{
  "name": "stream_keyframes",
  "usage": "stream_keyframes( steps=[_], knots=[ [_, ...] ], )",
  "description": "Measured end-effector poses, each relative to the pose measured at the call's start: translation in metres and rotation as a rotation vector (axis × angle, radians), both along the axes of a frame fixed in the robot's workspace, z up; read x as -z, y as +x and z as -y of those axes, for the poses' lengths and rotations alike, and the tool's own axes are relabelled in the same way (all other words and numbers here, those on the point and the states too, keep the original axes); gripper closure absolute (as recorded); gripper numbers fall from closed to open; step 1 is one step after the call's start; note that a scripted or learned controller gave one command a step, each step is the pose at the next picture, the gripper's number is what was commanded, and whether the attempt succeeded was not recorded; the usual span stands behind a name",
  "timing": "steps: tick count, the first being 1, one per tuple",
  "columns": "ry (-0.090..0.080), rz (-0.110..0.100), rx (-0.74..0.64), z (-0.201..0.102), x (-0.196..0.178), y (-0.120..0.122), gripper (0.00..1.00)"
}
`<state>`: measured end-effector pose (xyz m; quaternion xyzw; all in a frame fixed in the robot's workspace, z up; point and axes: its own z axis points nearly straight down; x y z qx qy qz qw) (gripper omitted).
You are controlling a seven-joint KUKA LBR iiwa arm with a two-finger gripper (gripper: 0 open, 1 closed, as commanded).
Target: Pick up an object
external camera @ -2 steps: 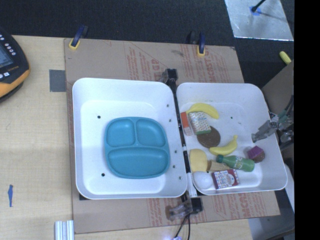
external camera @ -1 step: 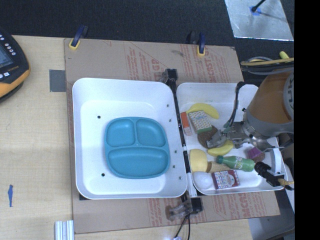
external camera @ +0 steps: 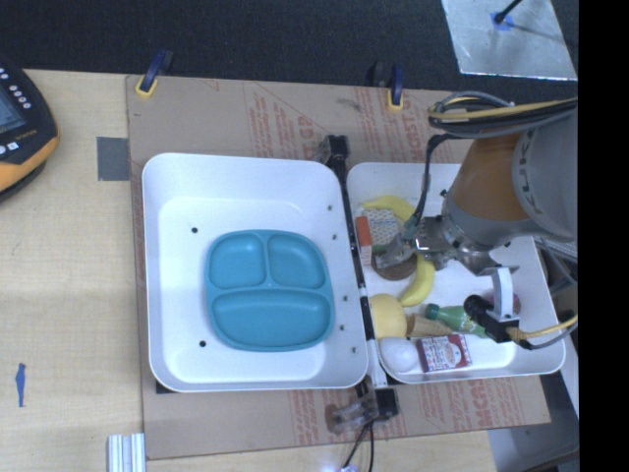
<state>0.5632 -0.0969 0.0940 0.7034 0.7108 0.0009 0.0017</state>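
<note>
End effector (external camera: 401, 252) is down in the right bin (external camera: 536, 264), over the banana (external camera: 421, 281); its state cannot be told. Banana looks light, smooth and curved, probably stiff plastic, best pinched across its middle. Around it lie a lemon (external camera: 386, 315), green bottle (external camera: 454, 317) and packet (external camera: 444, 353), crowding the white floor; left bin (external camera: 177, 264) holds a blue tray (external camera: 267, 289)

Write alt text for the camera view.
A grey and orange robot arm reaches into the right white bin, its gripper low over a banana among cluttered items. The left white bin holds a blue divided plate.
</note>
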Motion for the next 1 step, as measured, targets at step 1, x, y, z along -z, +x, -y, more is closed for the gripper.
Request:
stream_keyframes(
  steps=[1],
  knots=[
    [-0.001, 0.0, 0.004, 0.0035, -0.0117, -0.0005, 1.0]
  ],
)
